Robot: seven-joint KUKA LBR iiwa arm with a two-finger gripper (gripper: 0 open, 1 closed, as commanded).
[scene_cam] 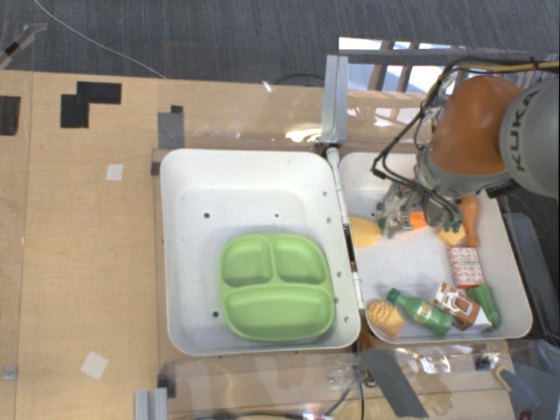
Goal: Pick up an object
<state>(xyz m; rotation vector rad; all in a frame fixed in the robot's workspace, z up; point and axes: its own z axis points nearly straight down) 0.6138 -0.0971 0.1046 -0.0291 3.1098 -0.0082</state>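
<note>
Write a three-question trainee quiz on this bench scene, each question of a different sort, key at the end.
1. True or false: the green divided plate lies in the left bin.
2. Which bin is the gripper over? A) left bin B) right bin
3. Fill in: the green bottle lies near the right bin's ____ edge (near or far from the camera's bottom side).

Key: 1 true; 2 B; 3 near.
</note>
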